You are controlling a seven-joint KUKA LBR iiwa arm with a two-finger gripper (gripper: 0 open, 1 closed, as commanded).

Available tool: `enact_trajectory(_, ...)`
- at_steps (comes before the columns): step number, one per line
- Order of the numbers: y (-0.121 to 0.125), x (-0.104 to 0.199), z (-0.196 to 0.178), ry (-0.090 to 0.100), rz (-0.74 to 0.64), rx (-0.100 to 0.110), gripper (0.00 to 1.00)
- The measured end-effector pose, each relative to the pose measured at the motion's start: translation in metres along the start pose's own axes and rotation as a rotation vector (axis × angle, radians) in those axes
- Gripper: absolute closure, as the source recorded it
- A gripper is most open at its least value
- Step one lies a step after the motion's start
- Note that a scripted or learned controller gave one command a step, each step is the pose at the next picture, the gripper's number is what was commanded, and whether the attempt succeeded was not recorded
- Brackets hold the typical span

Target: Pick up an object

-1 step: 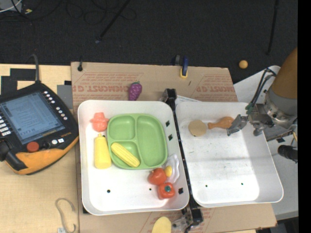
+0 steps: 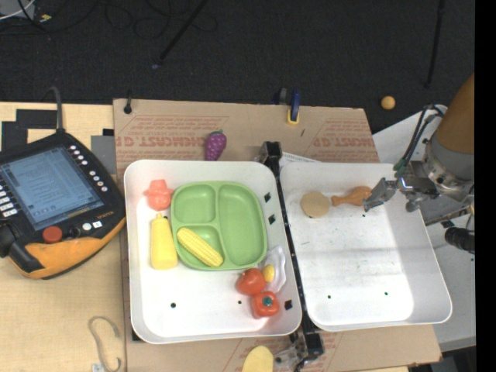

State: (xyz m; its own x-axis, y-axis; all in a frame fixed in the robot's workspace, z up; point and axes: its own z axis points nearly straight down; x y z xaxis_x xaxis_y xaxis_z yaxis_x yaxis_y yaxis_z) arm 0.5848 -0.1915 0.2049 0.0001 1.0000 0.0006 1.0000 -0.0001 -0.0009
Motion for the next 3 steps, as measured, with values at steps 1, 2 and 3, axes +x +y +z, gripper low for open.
enact_trajectory(1, -0.009, 0.002, 0.048, 0.002, -0.002, 0.006, 0.00)
enact_trajectory(2, -0.010, 0.006, 0.092, 0.001, -0.002, 0.005, 0.00)
enact_trajectory(3, -0.010, 0.010, 0.119, 0.001, -0.003, 0.004, 0.00)
